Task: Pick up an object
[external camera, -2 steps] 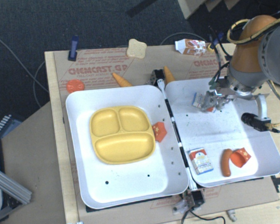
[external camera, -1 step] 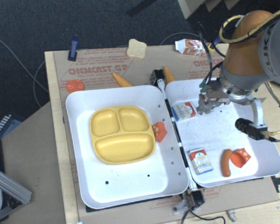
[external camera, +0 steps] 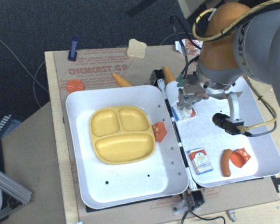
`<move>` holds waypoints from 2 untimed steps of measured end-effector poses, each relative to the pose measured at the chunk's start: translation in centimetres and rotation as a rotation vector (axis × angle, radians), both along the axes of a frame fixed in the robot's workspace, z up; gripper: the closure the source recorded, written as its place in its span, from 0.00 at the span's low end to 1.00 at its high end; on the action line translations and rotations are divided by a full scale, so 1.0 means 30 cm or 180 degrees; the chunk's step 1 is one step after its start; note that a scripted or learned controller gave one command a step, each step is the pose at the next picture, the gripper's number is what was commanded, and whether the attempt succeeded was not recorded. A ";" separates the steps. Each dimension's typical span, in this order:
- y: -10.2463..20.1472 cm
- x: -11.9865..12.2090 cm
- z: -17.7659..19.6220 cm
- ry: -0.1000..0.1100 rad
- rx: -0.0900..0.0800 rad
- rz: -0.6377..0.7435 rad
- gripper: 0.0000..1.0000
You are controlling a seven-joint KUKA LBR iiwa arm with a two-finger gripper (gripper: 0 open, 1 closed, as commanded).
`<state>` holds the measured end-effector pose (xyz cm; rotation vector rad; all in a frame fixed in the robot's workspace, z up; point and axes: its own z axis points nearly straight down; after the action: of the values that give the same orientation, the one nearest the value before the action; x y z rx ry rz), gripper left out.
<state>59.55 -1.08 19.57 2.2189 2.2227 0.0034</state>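
Arm: grey with an orange band above the wrist, reaching in from the right over the far part of the right bin [external camera: 260, 167].
End effector [external camera: 185, 100]: low over the far-left corner of the right bin, just above a small red, white and blue packet [external camera: 184, 113]; whether it is apart, together or clamped on anything cannot be told.
Right bin, near side: a small red-and-white carton [external camera: 200, 160] lies close to the left wall; to its right a sausage-shaped toy [external camera: 225, 162] lies lengthwise, with an orange-red piece [external camera: 239, 158] just beside it.
Left bin [external camera: 88, 185]: holds a yellow divided plate [external camera: 122, 134] with three compartments, in the middle of the bin.
Red block [external camera: 159, 131]: in the left bin, touching or just beside the plate's right edge.
Surface [external camera: 103, 68]: brown board with red lettering, beyond the bins.
On the surface, far side: a bread-slice toy [external camera: 136, 48], a blue item [external camera: 72, 47] at the far-left corner, a small red disc [external camera: 73, 85], and an orange carrot-like piece [external camera: 121, 80] near the left bin's far rim.
Between the bins, far end: another orange piece [external camera: 168, 74] beside a black part.
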 end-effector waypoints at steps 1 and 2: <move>-0.138 -0.037 0.058 0.0001 -0.0010 -0.0010 1.00; -0.135 -0.036 0.057 0.0001 -0.0007 -0.0008 0.00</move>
<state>58.48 -5.13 21.29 2.2208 2.2188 0.0009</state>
